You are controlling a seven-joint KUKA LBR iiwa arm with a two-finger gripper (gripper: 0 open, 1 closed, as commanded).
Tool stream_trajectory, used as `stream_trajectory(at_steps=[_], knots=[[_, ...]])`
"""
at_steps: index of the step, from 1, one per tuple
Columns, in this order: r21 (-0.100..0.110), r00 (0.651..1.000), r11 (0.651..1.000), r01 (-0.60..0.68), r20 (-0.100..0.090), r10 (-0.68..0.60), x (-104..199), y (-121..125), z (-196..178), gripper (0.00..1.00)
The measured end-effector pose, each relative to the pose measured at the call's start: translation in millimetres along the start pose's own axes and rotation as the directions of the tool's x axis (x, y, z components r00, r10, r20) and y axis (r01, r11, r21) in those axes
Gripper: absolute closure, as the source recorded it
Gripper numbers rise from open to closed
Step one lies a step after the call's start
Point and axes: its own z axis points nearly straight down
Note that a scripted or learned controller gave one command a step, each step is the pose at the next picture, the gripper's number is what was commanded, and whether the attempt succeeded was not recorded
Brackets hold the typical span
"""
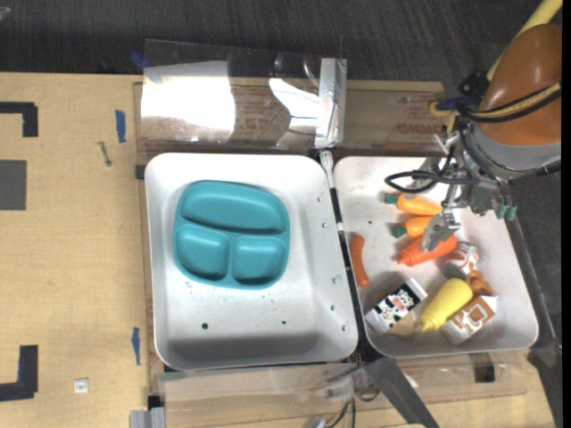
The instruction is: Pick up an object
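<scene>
Camera view, target: an orange carrot-shaped toy (426,252) lies in the right bin (522,328), among a cluster of small toys, likely chosen because it sits topmost and reachable.
Jaws: the gripper (439,235) is lowered right over that toy, touching or nearly so; I cannot tell whether the jaws are wide, narrow, or gripping.
Neighbours: another orange piece (417,205) just above, a yellow bottle-like toy (444,303) and a black-and-white block (395,305) below.
Left bin (169,328): carries a teal divided tray (232,232), well apart.
Tabletop (62,239): tan, bearing both bins.
</scene>
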Motion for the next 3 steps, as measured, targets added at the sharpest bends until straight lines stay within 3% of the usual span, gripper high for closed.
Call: stream_trajectory(at_steps=[1, 2, 3], knots=[[0.001, 0.998, 0.998, -0.057, 0.008, 0.057, -21, -40, 130, 0.0], [0.003, 0.998, 0.998, -0.055, 0.02, 0.055, -25, -39, 117, 1.0], [0.002, 0.998, 0.999, -0.054, 0.018, 0.054, -24, -39, 118, 0.0]])
